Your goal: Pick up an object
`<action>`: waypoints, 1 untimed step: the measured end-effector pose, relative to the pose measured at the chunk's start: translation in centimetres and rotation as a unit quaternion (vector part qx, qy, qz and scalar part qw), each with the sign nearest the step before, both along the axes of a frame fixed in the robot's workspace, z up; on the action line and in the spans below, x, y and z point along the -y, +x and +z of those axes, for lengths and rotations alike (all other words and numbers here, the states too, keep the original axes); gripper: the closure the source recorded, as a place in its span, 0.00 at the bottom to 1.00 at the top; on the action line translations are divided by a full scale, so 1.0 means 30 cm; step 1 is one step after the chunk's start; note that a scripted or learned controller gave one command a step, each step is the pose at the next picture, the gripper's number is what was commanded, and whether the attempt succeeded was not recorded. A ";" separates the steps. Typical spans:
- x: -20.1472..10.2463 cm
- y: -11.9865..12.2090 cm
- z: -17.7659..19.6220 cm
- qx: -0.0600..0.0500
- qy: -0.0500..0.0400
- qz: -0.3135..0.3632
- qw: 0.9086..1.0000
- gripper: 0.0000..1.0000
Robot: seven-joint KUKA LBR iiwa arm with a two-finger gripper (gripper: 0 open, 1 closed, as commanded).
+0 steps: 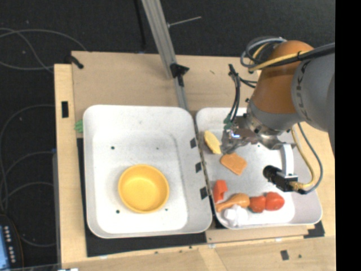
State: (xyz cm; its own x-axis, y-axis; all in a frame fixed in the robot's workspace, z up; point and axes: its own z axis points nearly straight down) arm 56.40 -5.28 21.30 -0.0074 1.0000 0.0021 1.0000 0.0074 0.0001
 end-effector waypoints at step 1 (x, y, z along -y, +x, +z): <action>-0.170 0.015 -0.011 0.000 0.000 0.000 1.000 1.00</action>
State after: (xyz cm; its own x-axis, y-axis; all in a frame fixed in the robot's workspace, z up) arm 56.86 -0.18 20.97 -0.0077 1.0000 0.0020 1.0000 0.0077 0.0003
